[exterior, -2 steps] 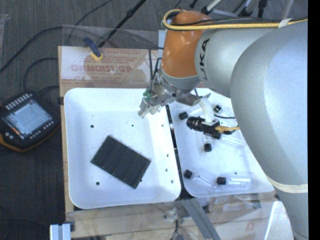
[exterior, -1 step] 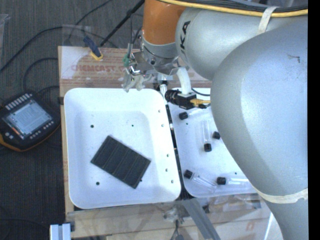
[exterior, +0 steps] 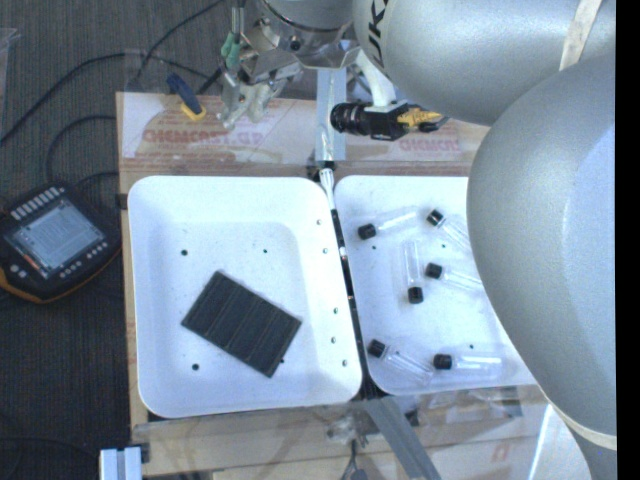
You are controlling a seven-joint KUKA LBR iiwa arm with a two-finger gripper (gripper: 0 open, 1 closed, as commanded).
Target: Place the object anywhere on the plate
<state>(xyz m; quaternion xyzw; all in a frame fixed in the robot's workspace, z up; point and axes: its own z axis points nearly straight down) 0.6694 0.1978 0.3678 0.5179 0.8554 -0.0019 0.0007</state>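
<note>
A dark grey ribbed plate lies flat and askew in the left white bin, towards its front. Several clear tubes with black caps, such as one at the back and one at the front, lie scattered in the right white bin. My gripper hangs over the bench's back edge, beyond the far side of the left bin and well away from both the plate and the tubes. I see nothing clearly held in it.
The large grey arm covers the upper right and hides part of the right bin. A teach pendant lies on the floor to the left. A blue and yellow clamp sits at the bench's back edge.
</note>
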